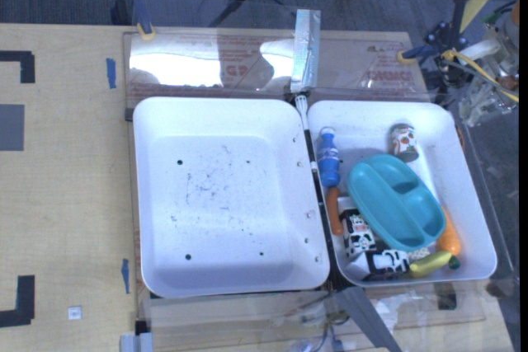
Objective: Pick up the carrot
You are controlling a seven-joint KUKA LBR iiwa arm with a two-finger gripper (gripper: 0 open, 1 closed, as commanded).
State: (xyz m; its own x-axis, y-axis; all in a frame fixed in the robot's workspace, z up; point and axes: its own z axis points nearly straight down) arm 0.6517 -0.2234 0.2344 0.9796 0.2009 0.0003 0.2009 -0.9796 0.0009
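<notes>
— Wood bench, two white bins. What's the landmark?

— Teal plate [396, 202], in the right bin [474, 177]. It lies tilted, propped on the clutter under it, so it covers part of what's below.

— Carrot?

— My read: the fat orange piece [450, 239] touching the plate's lower-right rim, wedged between the plate and the bin wall. Banana [431, 262] lies just below the plate, touching the carrot's tip.

— Any lookalike?

— Yes. Thin orange stick [332, 212] just left of the plate, against the bins' shared wall, below the blue bottle [328, 158]. Could be a second carrot, can't tell at this size.

— Other stuff?

— Small can [403, 141] above the plate. Cow-print pieces [358, 233] at the plate's lower-left, partly tucked under it.

— Gripper?

— Gripper [493, 53] is up and right of the plate, outside the bin, among yellow cables. Open or closed: cannot tell, too cluttered. Nothing seen held.

— Stage?

— Pick not yet started, I'd say. Carrot is well apart from the gripper.

— Risk?

— Tight spot: plate rim on one side, wall on the other, banana touching. A grab there may bump the plate or take the banana.
</notes>
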